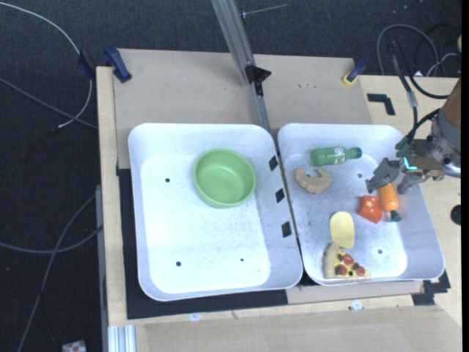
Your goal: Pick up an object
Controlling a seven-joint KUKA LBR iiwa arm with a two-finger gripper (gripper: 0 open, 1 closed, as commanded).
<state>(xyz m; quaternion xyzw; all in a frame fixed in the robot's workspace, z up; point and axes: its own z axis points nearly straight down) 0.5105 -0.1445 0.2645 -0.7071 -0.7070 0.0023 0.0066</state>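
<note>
Single fixed camera, high above the bench [183,86], slanted downward, both bins framed, arm [454,123] entering right

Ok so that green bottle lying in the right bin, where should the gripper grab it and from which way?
Probably around the middle of the green bottle, coming straight down from above. It lies flat on its side, long axis running across the right bin, so the fingers should straddle its narrow width. The tan piece sits close on the near side, so go carefully there.

Bench [183,86] bearing 2 white bins [154,270]
</note>
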